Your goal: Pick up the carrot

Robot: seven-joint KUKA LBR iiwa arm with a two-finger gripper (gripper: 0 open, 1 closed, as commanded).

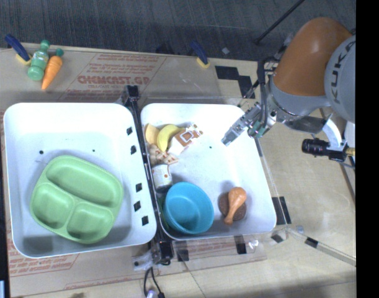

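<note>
Carrot (51, 72) lying on the counter (102, 79) beyond the left bin (15, 166), just beside a green toy (38, 64). Claw (231, 136) poised over the right bin's (263, 185) far right edge, grasping nothing; finger spread impossible to tell.

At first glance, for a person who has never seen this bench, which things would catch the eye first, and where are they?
The big green divided plate lies alone in the left bin. In the right bin, a bright blue bowl sits at the near edge beside a brown drumstick toy, with a banana further back. The orange carrot lies outside both bins at the bench's far left corner, far from the gripper over the right bin.
</note>
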